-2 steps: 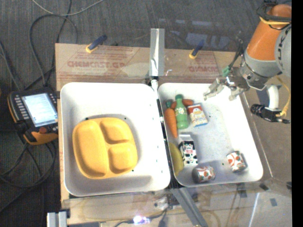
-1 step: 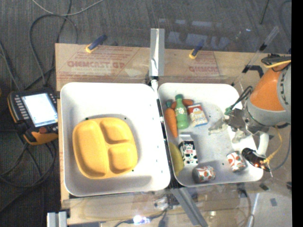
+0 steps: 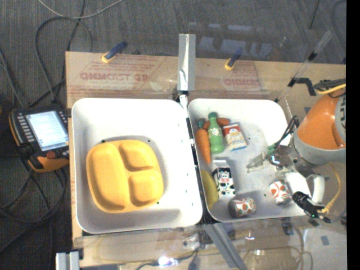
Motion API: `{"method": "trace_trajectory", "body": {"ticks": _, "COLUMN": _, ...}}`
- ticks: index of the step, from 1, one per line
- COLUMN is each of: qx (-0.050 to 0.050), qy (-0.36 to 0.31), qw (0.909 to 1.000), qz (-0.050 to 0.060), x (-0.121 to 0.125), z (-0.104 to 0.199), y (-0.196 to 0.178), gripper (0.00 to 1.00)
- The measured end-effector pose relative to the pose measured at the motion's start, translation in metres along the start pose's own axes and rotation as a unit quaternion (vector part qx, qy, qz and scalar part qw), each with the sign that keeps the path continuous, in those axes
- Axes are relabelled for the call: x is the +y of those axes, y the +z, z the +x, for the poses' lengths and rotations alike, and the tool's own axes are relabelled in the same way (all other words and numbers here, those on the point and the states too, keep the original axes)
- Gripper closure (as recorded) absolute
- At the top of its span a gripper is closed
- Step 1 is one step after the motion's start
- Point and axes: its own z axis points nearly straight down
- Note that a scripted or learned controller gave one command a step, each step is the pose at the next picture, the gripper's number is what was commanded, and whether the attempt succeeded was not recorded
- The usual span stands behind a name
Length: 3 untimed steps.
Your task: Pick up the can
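Can [image 3: 242, 207] lies on side in right bin [image 3: 264, 108], ungrasped; gripper [image 3: 260, 162] hovers well apart above it, clench or release impossible to tell. Pickup remains undone.

Faint mirrored red lettering on the cardboard sheet [image 3: 112, 77] behind the bins, not legible.

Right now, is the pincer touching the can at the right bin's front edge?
Apart. The camera view shows bare white bin floor between the pincer and the can, which lies on its side.
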Motion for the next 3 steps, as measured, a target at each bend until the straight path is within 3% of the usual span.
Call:
{"method": "trace_trajectory", "body": {"ticks": 1, "qx": 0.002, "qy": 0.006, "qw": 1.0000, "qz": 0.000, "x": -0.012, "z": -0.003, "y": -0.001, "gripper": 0.00}}
{"method": "trace_trajectory", "body": {"ticks": 2, "qx": 0.002, "qy": -0.051, "qw": 0.9987, "qz": 0.004, "x": -0.014, "z": -0.006, "y": 0.000, "gripper": 0.00}}
{"method": "trace_trajectory", "body": {"ticks": 3, "qx": -0.004, "qy": -0.021, "qw": 0.9997, "qz": 0.015, "x": 0.010, "z": -0.005, "y": -0.104, "gripper": 0.00}}
